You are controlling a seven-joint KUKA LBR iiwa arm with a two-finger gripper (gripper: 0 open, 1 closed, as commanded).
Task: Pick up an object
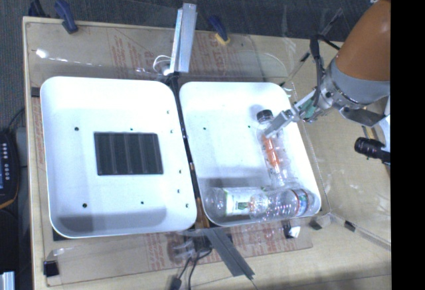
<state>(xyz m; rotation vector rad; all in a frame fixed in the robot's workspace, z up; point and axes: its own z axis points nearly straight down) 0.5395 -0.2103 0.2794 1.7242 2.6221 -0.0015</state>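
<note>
Bottles: two clear plastic, right bin [199, 109]; upright-lying bottle [273, 149] under tool [287, 116], grip state indiscernible; second bottle [259, 203] along near wall.

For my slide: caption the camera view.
Arm's hand at a clear bottle's capped end in the right bin; second bottle alongside.

White bins [66, 103]; dark ribbed tray [128, 153]; clear bottles [259, 202], one orange-labelled [273, 152].
</note>
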